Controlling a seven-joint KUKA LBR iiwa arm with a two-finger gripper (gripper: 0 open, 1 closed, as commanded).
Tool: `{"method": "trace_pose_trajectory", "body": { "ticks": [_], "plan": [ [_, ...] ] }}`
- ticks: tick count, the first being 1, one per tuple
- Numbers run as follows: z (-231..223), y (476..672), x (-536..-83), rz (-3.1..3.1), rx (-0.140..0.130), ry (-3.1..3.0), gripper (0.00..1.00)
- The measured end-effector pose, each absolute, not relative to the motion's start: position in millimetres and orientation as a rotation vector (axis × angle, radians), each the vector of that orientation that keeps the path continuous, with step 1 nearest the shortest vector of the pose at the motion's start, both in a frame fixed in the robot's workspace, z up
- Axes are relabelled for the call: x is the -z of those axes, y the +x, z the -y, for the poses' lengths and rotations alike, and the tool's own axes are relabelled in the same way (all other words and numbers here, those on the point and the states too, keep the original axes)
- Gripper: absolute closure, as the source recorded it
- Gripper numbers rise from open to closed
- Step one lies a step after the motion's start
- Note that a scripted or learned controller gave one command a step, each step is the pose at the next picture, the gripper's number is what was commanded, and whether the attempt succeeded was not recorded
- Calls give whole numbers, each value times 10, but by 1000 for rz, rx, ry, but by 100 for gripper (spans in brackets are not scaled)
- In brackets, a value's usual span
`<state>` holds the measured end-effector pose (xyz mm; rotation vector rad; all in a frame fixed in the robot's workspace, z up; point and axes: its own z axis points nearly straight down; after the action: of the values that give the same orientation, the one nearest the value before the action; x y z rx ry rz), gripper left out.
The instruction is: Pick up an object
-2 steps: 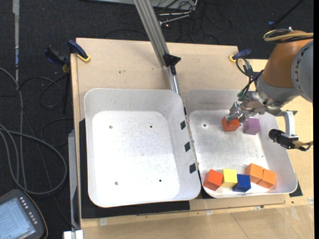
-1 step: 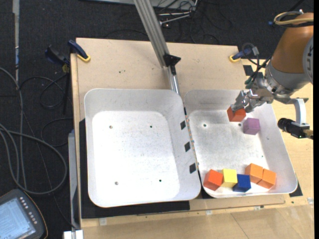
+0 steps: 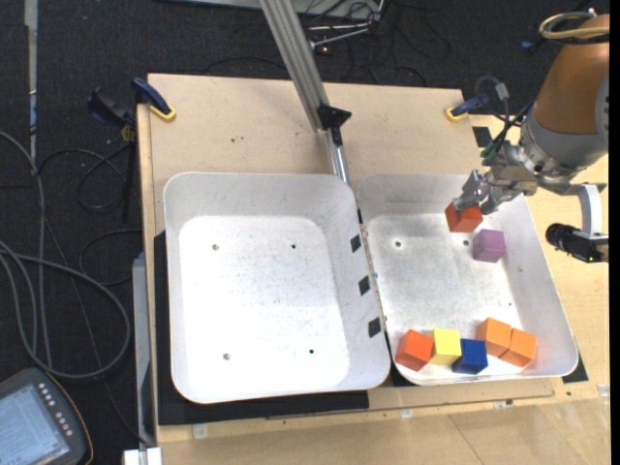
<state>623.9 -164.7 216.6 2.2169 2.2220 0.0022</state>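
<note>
nearest the camera, along the front wall of the right bin, a row of blocks lay packed together: an orange block at the left end, a yellow block touching it, a blue block just beside that, and two more orange blocks pressed against each other at the right end. further back in the same bin a purple block sat alone on the floor, well apart from the row. just behind and to the left of it was my hand, and a red block sat between my fingers, tilted and looking lifted off the bin floor, so my hand was clamped on the red block, over the back part of the right bin. my grey wrist and the orange band above it ran off toward the right side of the view. the left bin lay beside the right one, their inner rims touching down the middle, with small dark marks along that seam. both bins rested on the tan table. at the far corners of the table a blue and yellow clamp gripped one side and another clamp the other. a slanted metal pole came down to the back edge between the bins. beyond the table, cables lay on the dark floor.
</note>
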Motion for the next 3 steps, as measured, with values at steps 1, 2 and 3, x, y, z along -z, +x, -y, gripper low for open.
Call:
{"method": "trace_pose_trajectory", "body": {
  "ticks": [1,2,3],
  "plan": [
    [1219,6081,-2122,-2230,1,2217,100],
    [682,5988,-2190,-2233,-1,2214,100],
    [214,5778,-2337,-2233,-1,2214,100]
  ]
}}
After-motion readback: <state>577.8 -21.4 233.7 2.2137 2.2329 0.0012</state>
